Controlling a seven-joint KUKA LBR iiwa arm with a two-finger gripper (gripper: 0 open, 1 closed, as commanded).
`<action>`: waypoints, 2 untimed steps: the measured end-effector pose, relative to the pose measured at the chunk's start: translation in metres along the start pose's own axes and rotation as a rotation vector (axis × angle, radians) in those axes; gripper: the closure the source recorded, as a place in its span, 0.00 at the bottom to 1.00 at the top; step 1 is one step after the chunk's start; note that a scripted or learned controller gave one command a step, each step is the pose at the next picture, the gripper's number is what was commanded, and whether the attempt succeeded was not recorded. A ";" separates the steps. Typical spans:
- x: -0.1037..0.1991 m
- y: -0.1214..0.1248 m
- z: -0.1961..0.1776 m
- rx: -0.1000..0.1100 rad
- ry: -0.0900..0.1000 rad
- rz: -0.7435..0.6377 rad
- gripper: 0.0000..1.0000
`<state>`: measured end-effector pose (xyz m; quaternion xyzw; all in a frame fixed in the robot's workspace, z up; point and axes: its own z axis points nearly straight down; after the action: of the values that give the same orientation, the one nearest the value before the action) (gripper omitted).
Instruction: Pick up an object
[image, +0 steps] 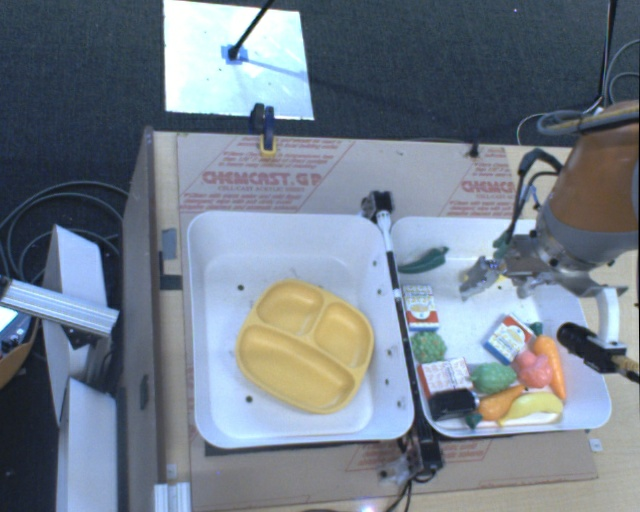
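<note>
The end effector (478, 278) is hovering over bare bin floor, its state unclear; descending here risks grasping nothing, the green pepper (424, 261) lying just beside.

- Looking like a robotics lab, not a home or shop.
- Resting on a bench (300, 165) covered in protective sheeting printed "CHEMCAST GP", with two white bins (215, 330) sitting side by side.
- Reaching in from the right: an industrial arm (595, 190) in grey and orange.
- Trailing across dark carpet (80, 100) at left: loose black cables (40, 215), beside an aluminium rail (60, 308).
- Holding toy food (500, 375) and a yellow tray (305, 343) as test objects, filling the bins.
- Lying on the floor beyond the bench: a pale sheet (238, 60) with a small blue marker.
</note>
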<state>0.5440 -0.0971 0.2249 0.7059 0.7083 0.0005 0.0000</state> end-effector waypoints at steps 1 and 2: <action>0.000 -0.033 0.126 -0.009 -0.003 0.001 0.00; -0.044 0.073 -0.001 -0.022 -0.008 -0.002 0.00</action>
<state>0.6175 -0.1407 0.2260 0.7052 0.7089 0.0053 0.0106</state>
